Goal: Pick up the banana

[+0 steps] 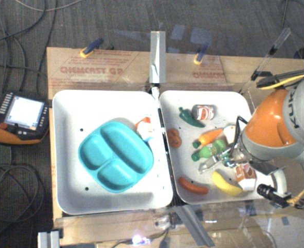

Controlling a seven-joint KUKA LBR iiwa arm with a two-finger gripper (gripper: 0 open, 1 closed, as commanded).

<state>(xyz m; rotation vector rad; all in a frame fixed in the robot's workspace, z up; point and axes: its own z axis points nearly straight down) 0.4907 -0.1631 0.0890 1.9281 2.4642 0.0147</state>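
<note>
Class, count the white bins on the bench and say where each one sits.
2. The left bin holds a blue divided tray. The right bin holds the toy food, including the banana; the arm covers its right edge.

One fixed camera looks down at a slant on both bins (64, 154) from above.

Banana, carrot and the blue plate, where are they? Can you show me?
Yellow curved banana (227, 184), camera view, on its middle.
Orange carrot with green top (211, 136), camera view, on its orange body.
Turquoise divided plastic plate (137, 159), camera view, on its right compartment.
</note>
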